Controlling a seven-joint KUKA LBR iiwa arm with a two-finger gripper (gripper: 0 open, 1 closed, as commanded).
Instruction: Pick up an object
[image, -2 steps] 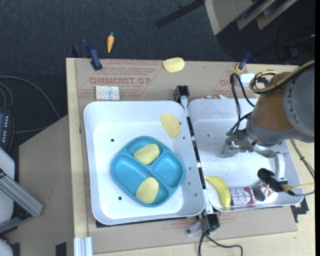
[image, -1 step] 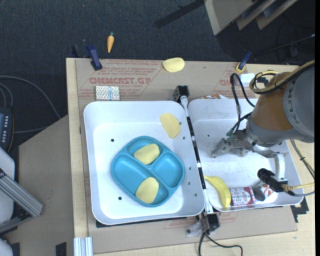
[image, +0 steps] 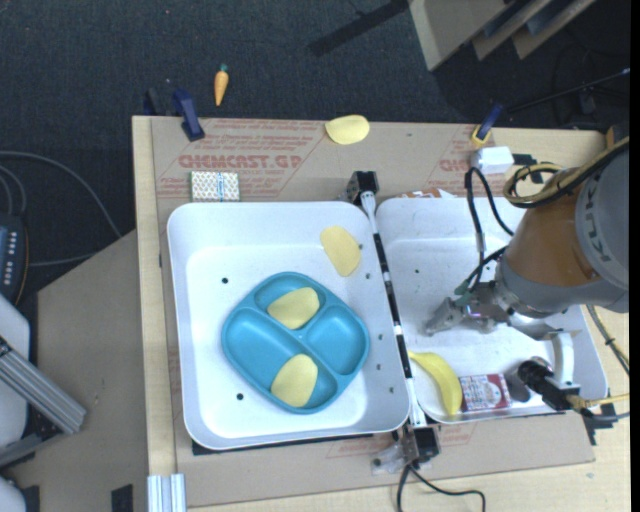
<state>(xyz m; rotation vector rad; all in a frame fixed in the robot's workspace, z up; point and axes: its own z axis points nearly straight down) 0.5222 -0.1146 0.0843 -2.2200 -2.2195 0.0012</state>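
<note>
Brown board (image: 250, 155) under the bins reads "CHEMCAST GP".

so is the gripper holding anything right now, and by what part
Cannot be told: the gripper is low in the right bin, above the banana, and nothing shows between its fingers.

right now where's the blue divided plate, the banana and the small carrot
blue divided plate (image: 338, 345), camera view, bare right compartment
banana (image: 443, 379), camera view, middle of its curve
small carrot (image: 221, 87), camera view, orange body
</note>
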